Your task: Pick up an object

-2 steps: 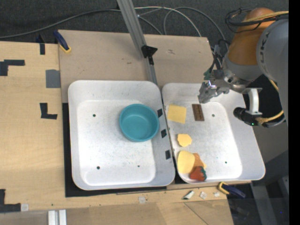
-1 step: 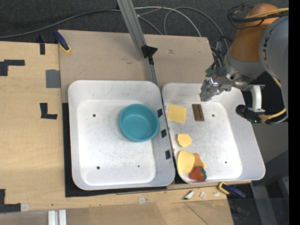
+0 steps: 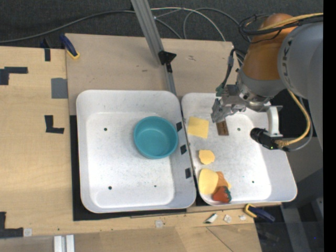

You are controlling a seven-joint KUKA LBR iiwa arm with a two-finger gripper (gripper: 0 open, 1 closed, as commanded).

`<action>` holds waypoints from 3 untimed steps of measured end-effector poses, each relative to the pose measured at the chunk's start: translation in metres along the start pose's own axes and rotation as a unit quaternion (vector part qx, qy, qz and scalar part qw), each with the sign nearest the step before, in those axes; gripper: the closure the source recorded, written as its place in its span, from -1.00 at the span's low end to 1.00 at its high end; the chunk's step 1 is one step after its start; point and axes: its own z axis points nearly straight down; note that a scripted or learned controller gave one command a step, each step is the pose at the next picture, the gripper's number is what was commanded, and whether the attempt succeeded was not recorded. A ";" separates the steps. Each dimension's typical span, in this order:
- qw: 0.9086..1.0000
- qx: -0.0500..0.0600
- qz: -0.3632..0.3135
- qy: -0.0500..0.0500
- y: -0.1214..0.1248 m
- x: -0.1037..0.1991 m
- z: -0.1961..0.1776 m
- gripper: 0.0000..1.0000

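My gripper hangs over the back left part of the right bin. Directly at its tip is a small brown block; whether the block is held or lies on the bin floor is unclear. A flat yellow square lies just left of the block. Nearer the front sit a small yellow piece, a rounded yellow item, an orange piece and a red strawberry-like item.
A blue bowl stands in the left bin. A slanted metal pole rises behind the bins. Cables run along the back, and a yellow hose loops beside the wrist.
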 end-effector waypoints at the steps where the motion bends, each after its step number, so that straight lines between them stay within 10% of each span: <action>1: 1.000 0.000 -0.002 0.001 -0.015 0.059 0.001 1.00; 3: 1.000 0.001 -0.001 0.001 -0.064 0.155 -0.009 1.00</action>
